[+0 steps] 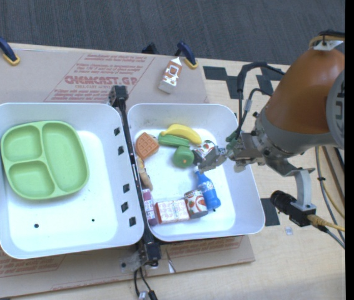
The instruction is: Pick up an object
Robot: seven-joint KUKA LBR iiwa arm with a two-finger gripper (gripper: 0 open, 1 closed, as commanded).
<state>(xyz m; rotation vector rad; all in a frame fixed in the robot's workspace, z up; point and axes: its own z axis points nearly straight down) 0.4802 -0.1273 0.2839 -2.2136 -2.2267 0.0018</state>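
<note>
Gripper (207, 159): I can't tell its finger state; it sits beside the green plastic pepper (183, 156), above the blue plastic bottle (209, 192).

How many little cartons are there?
3, maybe more hidden. One carton lies on the cardboard behind the bins; two cartons lie side by side at the front of the right bin.

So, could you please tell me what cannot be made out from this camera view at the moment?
- Two-finger gripper: too small and blurred to tell whether its fingers grip anything.
- Small red-and-white can under the gripper: partly covered by it.
- Red-and-white cartons in the right white bin: printing too small to read.
- Grey arm with orange band: cut off at the right.
</note>
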